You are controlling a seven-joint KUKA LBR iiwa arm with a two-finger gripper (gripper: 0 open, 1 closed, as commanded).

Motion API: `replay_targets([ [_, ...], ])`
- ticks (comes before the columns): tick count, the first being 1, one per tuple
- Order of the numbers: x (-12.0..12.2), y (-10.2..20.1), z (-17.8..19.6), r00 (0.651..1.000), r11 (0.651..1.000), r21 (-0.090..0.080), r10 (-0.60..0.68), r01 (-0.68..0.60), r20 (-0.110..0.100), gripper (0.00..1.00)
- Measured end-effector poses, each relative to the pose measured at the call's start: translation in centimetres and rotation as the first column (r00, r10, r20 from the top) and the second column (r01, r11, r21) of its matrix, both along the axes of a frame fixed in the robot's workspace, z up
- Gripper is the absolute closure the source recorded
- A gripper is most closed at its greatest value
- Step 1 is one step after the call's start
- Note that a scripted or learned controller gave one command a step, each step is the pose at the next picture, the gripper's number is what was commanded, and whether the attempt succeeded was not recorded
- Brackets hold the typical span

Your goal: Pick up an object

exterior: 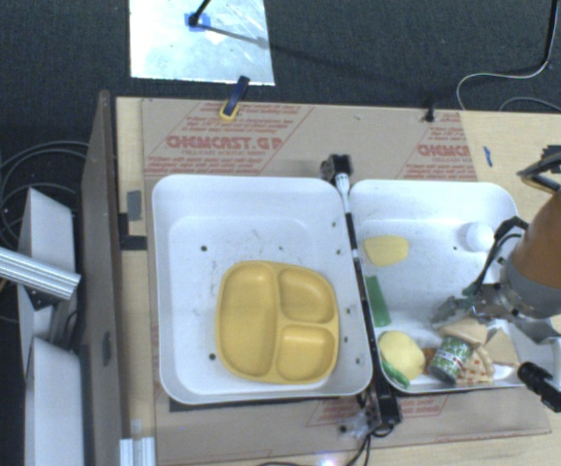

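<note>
Near the gripper [470,311] lies a green-labelled can [450,359].

Yellow divided tray [278,319], white bins [179,260], green-labelled can [448,359], pale yellow disc [386,251].

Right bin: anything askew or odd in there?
Somewhat. In the right bin, the green can lies tipped on its side in the near corner, crowded against a yellow lemon-like item and some flat packaging. A green strip lies along the divider wall. Nothing spilled or visibly damaged.
</note>
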State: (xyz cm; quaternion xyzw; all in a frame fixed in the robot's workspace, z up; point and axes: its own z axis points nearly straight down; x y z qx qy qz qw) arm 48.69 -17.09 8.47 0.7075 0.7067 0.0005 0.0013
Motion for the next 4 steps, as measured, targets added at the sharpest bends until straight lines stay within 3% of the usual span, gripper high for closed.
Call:
replay_targets([
  [1, 0.01, -3.27, 0.00, 1.000, 1.000, -0.001, 0.000, 0.000, 0.001, 0.00],
  [4, 0.04, -3.49, -0.02, 1.000, 1.000, 0.002, 0.001, -0.001, 0.001, 0.00],
])
